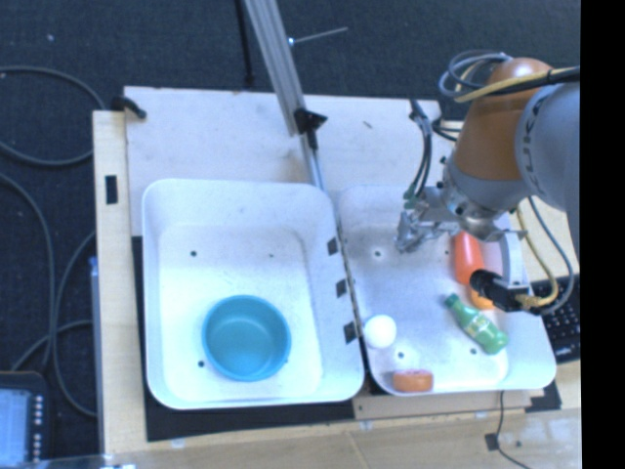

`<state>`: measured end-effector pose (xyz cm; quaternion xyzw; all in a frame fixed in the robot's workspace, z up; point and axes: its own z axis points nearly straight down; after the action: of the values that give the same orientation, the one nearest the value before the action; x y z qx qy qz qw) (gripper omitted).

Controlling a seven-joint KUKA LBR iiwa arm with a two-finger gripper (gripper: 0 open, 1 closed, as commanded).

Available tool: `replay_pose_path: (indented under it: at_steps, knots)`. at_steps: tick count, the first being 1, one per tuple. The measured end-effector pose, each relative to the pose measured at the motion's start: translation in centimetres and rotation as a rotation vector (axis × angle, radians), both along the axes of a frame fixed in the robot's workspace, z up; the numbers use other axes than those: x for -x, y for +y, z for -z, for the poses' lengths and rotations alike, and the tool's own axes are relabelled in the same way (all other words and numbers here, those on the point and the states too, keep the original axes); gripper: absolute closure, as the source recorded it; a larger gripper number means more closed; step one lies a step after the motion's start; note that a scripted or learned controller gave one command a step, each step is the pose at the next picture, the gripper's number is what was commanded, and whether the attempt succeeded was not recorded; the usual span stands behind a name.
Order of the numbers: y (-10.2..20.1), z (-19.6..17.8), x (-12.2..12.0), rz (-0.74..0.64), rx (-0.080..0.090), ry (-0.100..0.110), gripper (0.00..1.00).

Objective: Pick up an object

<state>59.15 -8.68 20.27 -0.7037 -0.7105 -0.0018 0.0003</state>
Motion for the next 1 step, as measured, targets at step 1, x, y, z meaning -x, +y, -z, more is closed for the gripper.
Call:
replay_pose_path:
  at_steps: [1]
  knots:
    - [5.50, -1.32, -0.81, -0.001, -0.001, 0.001, 1.00]
